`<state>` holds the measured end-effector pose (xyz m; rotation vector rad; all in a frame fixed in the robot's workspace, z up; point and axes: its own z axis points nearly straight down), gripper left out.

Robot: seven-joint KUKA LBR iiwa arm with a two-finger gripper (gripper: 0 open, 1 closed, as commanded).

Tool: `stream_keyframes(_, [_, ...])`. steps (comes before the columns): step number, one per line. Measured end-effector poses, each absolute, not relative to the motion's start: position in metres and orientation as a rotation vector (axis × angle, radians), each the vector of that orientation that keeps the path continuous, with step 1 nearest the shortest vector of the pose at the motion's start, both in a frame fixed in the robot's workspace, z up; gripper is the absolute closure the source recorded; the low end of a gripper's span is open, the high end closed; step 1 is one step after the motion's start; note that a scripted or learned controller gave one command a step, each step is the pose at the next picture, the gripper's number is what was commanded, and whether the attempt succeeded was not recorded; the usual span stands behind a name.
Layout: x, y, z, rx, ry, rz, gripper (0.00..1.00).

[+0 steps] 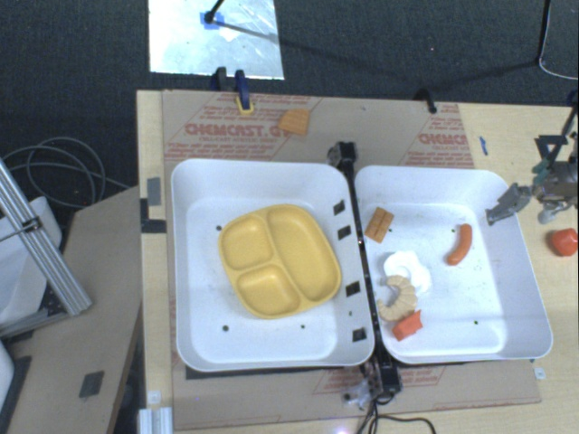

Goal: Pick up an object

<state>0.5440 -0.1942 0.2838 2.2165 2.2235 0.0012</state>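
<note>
The right bin (507,333) holds several small items: a brown waffle-like piece (378,225) near its left wall, an orange-red sausage (460,244), a white lump (406,268), a beige curled piece (398,298) and a small red block (408,325) at the front. My gripper (526,204) hangs at the bin's far right rim, beyond the sausage, with nothing visibly in it. The arm itself is mostly cut off by the frame's right edge.
A yellow divided plate (279,260) lies in the left bin (194,333). Outside the bins, a tan chunk (294,121) rests on the bench at the back, and a red object (563,240) sits to the right. A blue-and-yellow clamp (242,93) grips the rear edge.
</note>
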Motion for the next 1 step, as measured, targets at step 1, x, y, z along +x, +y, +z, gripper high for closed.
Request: stream_keyframes(1, [0.5860, -0.2065, 0.2292, 2.213, 2.227, 0.000, 0.00])
